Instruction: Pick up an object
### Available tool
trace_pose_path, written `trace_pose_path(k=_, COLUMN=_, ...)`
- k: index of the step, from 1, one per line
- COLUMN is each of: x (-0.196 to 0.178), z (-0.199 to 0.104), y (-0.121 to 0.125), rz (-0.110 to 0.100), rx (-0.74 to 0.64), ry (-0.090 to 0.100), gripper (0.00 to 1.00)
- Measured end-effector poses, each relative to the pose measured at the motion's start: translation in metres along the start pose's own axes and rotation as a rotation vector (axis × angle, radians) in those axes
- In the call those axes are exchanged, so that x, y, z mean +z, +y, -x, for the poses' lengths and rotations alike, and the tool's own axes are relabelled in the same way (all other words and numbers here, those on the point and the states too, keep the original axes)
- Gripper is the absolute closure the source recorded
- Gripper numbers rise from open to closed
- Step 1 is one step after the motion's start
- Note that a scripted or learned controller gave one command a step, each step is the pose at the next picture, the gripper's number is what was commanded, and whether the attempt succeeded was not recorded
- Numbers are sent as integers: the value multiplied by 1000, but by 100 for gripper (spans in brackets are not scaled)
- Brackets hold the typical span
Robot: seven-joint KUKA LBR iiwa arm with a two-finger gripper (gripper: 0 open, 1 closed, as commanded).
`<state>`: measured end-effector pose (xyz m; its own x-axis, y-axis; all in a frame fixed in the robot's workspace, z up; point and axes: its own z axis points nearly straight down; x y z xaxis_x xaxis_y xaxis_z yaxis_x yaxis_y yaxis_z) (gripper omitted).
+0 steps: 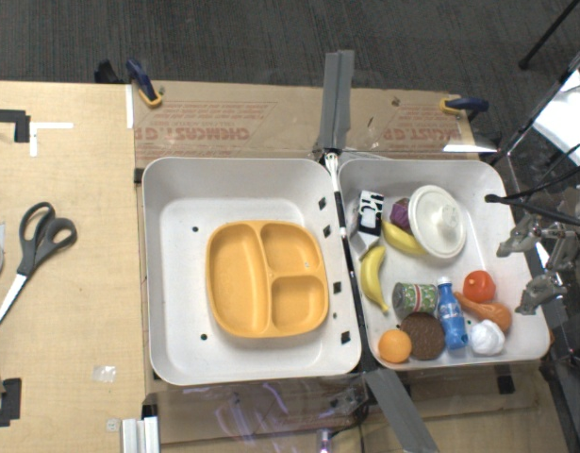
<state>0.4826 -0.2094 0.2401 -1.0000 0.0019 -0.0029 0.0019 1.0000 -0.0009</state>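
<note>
The right bin (516, 352) holds several small objects. A white bowl (437, 220) lies at its back, with a purple item (400, 211) and a black-and-white box (369, 211) to its left. Two bananas (372, 274) (403, 238) lie near the left wall. Toward the front are a green can (417, 297), a blue bottle (450, 314), an orange ball (394, 345), a brown disc (423, 334), a red tomato (478, 286), an orange carrot-like piece (489, 312) and a white crumpled lump (486, 338).
The left bin (167, 281) holds a yellow divided plate (268, 278). Scissors (35, 243) lie on the wooden bench at the left. Metal clamps (535, 267) stand at the right bin's outer edge. Cardboard (233, 130) lies behind both bins.
</note>
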Motion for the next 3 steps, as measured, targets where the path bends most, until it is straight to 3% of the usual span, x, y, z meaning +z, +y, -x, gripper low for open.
trace_pose_path(k=1, x=109, z=-4, y=24, rz=1, rx=-34, ry=1, gripper=0)
trace_pose_path(k=2, x=146, z=47, y=84, rz=0, rx=-33, ry=-5, gripper=0)
trace_pose_path(k=3, x=135, z=48, y=84, rz=-1, rx=-37, ry=-7, gripper=100)
